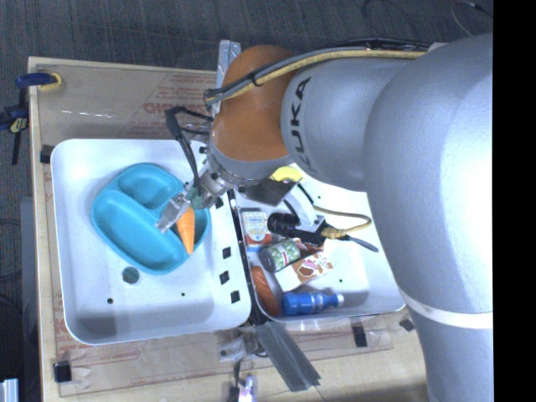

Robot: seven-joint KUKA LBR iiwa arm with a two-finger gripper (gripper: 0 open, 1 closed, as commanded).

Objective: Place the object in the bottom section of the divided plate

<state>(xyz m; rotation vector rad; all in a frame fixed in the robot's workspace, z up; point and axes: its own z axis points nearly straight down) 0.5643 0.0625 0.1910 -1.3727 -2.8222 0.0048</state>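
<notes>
The carrot (187, 229) lies at the right side of the blue divided plate (134, 224). Its thick end points up toward the claw and its tip points down the view, over the rim beside the plate's lower, larger section. The claw (179, 213) sits right at the carrot's upper end, touching it or very nearly. From this slant you cannot tell whether the claw is apart, together or clamped on the carrot. The plate's smaller section (149, 182) lies up the view from the carrot.

The plate rests in the left bin (75, 308), toward its upper middle. Below the plate you can see a small dark green thing (130, 275) on the bin floor, well apart from the carrot.

The arm (360, 115) reaches in from the right, and its orange band (247, 107) hangs over the wall between the two bins.

In the right bin (377, 296) a blue bottle (310, 301) lies along the lower wall. A red and white packet (315, 266) and a green-labelled container (280, 254) sit just above it. A yellow thing (287, 174) peeks out from under the arm.

Both bins stand on the bench (100, 99).
</notes>
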